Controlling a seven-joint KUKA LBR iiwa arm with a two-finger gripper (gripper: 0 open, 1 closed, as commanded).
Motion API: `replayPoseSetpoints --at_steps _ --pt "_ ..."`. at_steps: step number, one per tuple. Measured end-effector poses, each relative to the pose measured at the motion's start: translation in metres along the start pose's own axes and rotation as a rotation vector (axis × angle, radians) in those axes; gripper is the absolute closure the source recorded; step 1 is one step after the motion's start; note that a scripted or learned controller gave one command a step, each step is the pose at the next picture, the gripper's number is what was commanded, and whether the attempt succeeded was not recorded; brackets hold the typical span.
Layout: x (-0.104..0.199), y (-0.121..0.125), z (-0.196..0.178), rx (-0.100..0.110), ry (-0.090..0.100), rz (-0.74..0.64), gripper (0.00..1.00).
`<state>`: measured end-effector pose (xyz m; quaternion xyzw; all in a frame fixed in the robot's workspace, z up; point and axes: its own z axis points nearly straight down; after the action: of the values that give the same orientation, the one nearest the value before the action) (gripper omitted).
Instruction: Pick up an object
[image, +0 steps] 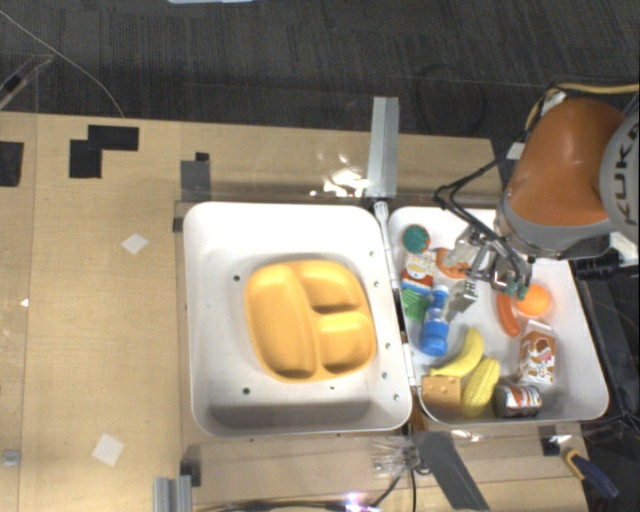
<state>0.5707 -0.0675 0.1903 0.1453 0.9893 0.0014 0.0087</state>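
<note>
The right bin (585, 345) holds several small objects. A teal ball (416, 238) lies at its far left, with a red and white carton (419, 272) and a blue bottle (435, 330) below it. A banana (462, 356), a yellow corn cob (482, 384) and a can (518, 400) lie near the front. An orange piece (530, 302) and a small printed box (538, 360) sit on the right. My gripper (466, 290) hangs over the middle of this bin, just right of the carton and above the blue bottle. A small orange item (455, 263) lies beside it.
The left bin (215, 300) holds a yellow divided tray (310, 318). A metal post (383, 150) stands behind the wall between the two bins. The arm's orange band (565, 165) looms over the right bin's far right corner.
</note>
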Motion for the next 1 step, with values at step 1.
replayPoseSetpoints --at_steps 1 --pt "0.0022 -0.0313 0.0327 0.006 0.01 0.312 0.0"
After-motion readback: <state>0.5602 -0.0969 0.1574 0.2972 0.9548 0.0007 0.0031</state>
